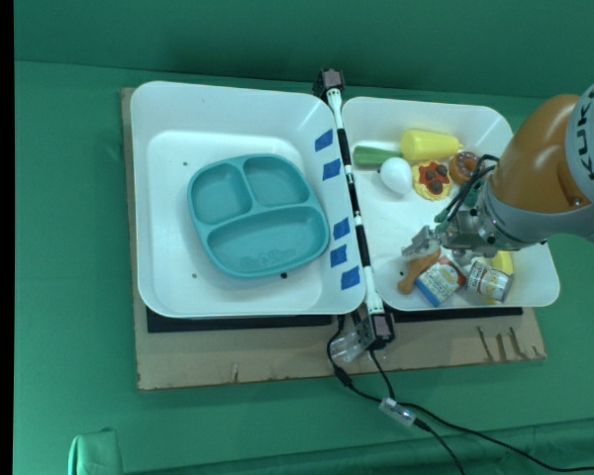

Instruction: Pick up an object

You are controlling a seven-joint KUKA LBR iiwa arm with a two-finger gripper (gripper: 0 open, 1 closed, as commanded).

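The metal two-finger hand is lowered into the right white bin near its front edge, over a brown stick-shaped toy; nothing is seen gripped. Whether it is open cannot be told; lifting is judged still undone.

A grey arm was seen, banded in orange above the wrist, with black "KU" lettering on its casing. Thin dark cables were looped along the wrist. A grey metal gripper was fitted.

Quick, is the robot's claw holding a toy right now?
Gripper: low in the right bin over the toys, but whether it is open, closed or holding anything cannot be told.
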